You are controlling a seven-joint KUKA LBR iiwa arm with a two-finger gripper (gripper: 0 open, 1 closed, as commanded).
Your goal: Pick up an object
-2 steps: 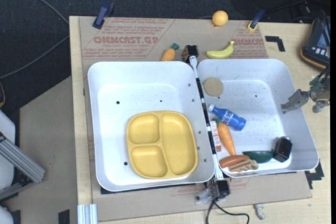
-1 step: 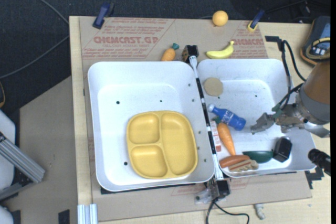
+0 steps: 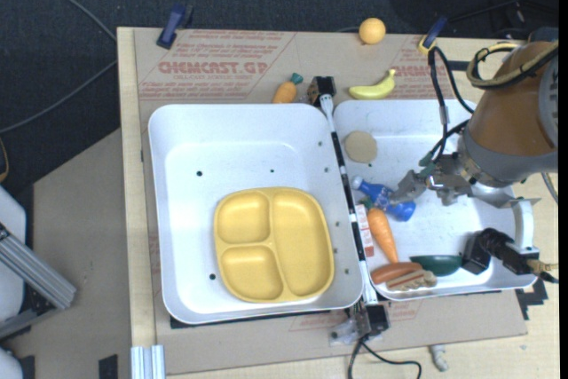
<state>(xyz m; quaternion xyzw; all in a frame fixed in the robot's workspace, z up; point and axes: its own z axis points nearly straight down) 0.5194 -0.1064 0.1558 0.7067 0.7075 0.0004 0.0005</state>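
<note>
My gripper (image 3: 429,189) hangs over the middle of the right bin (image 3: 417,115), open with nothing between its fingers. Just to its left lies a blue toy (image 3: 383,198), close to the left fingertip; I cannot tell whether they touch. Below that lies an orange carrot (image 3: 382,233). A hot dog (image 3: 401,275) and a dark green piece (image 3: 437,263) rest by the bin's front wall. A tan round disc (image 3: 360,146) sits near the bin's back left corner.
The left bin (image 3: 177,155) holds a yellow divided plate (image 3: 272,242). Behind the bins on the bench lie a banana (image 3: 374,86), a small orange toy (image 3: 287,91), an orange ball (image 3: 372,31) and blue clips (image 3: 173,26).
</note>
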